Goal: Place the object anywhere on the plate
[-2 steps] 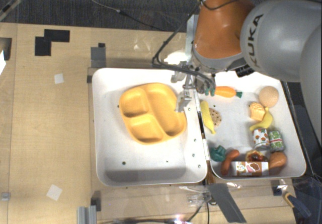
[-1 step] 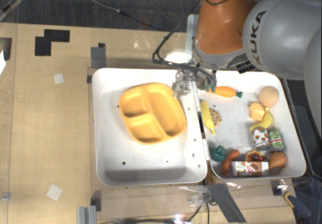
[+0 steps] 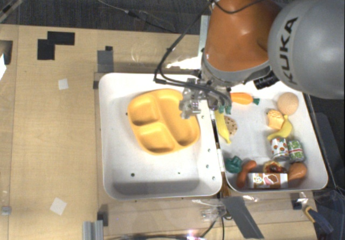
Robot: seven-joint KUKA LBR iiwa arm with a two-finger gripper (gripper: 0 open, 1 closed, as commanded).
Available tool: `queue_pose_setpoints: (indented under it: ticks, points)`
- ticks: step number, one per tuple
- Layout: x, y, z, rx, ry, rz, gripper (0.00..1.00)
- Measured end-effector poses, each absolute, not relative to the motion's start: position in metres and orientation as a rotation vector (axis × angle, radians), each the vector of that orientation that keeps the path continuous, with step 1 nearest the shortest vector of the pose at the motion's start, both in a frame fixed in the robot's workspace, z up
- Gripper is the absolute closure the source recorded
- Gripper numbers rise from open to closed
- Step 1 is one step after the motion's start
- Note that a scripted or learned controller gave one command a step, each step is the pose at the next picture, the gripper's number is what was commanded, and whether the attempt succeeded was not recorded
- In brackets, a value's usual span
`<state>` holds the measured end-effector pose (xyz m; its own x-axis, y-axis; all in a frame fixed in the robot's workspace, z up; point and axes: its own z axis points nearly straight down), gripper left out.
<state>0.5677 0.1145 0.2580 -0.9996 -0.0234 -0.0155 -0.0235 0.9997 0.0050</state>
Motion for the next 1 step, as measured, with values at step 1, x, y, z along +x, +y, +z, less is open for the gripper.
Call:
queue_pose_setpoints:
  ticks: [1]
  points:
    - [0.5672,0.1123,0.2546,-0.031,3.132,0.005,0.0]
